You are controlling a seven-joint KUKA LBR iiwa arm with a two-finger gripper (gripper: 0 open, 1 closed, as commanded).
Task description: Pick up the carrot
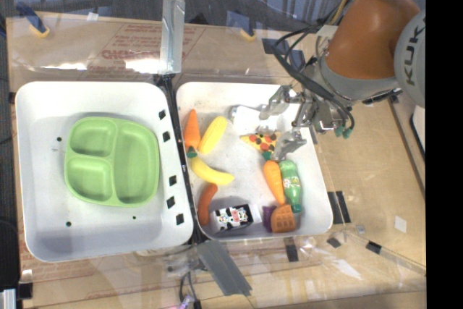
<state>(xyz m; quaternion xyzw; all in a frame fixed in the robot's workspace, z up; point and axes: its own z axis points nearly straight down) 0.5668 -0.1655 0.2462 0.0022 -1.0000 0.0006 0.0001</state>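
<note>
Wood bench w/ two white bins; right bin [318, 184] is crowded. Gripper [286, 125] hangs over its upper right, fingers spread, nothing between them. Two carrots: one [273, 181] just below the gripper, touching a green bottle [291, 184]; another [191, 130] by the left wall beside a banana [213, 135]. Risk: fingers snag the bottle or pizza slice [262, 142] instead, or the carrot slips out.
</note>
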